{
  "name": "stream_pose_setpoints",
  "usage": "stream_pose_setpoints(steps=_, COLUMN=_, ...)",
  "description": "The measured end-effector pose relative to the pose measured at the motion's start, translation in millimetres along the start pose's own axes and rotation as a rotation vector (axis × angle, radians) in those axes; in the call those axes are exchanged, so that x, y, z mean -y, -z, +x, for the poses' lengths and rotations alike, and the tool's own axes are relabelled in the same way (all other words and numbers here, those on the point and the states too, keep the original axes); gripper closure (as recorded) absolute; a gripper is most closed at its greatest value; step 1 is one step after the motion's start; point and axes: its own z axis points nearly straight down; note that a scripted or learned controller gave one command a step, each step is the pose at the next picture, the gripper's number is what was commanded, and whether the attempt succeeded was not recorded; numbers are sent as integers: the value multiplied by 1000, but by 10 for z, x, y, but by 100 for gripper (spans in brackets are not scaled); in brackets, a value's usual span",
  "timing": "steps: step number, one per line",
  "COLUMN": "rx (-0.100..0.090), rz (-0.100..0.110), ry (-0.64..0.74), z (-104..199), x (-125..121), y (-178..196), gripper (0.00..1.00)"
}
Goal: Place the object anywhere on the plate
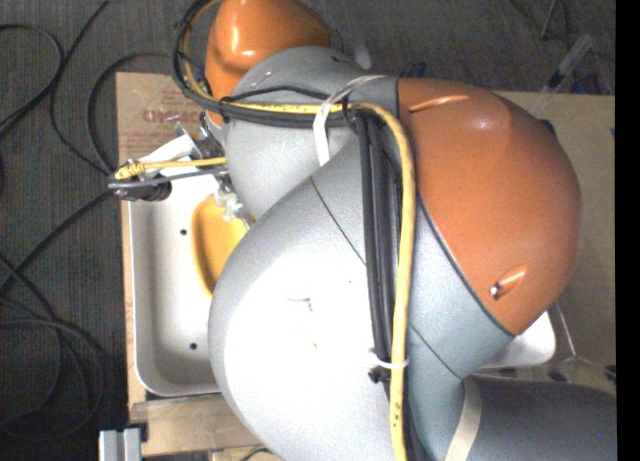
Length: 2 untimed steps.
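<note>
From my seat, the arm [400, 279] is looming over nearly everything, its grey and orange casing crossing the view from the right. Nearest me, at the left, a white bin [165, 299] is sitting on the table [150, 109]. Further in, a yellow plate [215, 239] is lying in that bin, half hidden under the arm. I am not making out any object to place. Cables [290, 109] are running along the arm.
</note>
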Motion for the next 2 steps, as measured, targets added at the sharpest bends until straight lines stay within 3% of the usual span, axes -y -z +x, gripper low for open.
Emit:
stream_pose_setpoints(steps=1, rx=-7, rz=-1, ry=-145, z=-679, x=84, y=-1026, gripper=100)
stream_pose_setpoints(steps=2, rx=-1, rz=0, ry=-81, z=57, x=-16, y=-267, gripper=100)
